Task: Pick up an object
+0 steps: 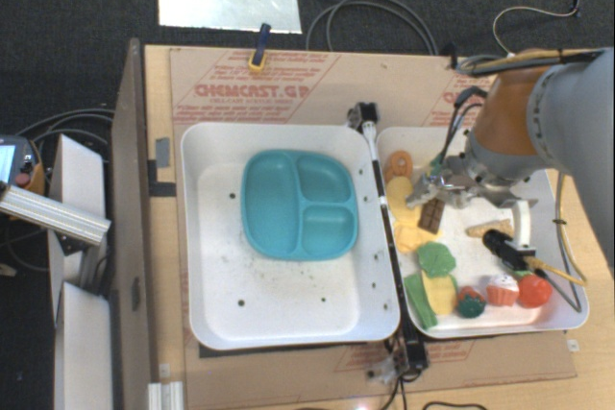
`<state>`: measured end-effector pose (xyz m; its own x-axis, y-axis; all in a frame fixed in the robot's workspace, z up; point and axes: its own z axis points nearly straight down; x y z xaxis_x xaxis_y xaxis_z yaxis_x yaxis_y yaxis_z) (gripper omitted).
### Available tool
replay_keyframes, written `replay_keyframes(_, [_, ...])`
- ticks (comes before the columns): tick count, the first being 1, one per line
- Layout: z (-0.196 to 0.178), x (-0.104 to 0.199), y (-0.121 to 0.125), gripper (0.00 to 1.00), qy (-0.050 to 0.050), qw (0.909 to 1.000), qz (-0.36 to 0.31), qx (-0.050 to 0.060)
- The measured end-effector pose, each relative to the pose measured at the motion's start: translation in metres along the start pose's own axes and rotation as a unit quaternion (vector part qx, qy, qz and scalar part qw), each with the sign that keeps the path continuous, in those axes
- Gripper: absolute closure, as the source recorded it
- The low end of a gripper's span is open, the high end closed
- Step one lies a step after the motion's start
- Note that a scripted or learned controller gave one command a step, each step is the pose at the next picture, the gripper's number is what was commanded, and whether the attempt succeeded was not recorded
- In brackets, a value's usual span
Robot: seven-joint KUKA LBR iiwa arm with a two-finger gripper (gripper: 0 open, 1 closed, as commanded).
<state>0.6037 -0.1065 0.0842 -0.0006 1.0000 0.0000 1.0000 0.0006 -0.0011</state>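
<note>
Just below fingers (430, 190) (touching?): brown bar (431, 215)

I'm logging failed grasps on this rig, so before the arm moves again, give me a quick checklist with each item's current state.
1. Gripper over the right bin: ok, it hangs above the bin's upper left part.
2. A target near the gripper: ok, a brown bar lies just below it, beside yellow pieces.
3. Something between the fingers: cannot tell, the wrist hides them.
4. Room around the brown bar: not ok, the yellow pieces and an orange round piece crowd it.
5. Teal plate out of the way: ok, it sits in the left bin, beyond the divider.
</note>
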Motion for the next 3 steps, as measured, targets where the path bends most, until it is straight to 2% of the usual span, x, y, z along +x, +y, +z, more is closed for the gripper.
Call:
replay_keyframes(1, [-0.001, -0.013, 0.011, 0.00, 0.000, 1.0000, 0.000, -0.002])
replay_keyframes(2, [-0.037, -0.009, -0.004, 0.00, 0.000, 1.0000, 0.000, -0.002])
replay_keyframes(3, [-0.007, -0.011, -0.013, 0.00, 0.000, 1.0000, 0.000, 0.000])
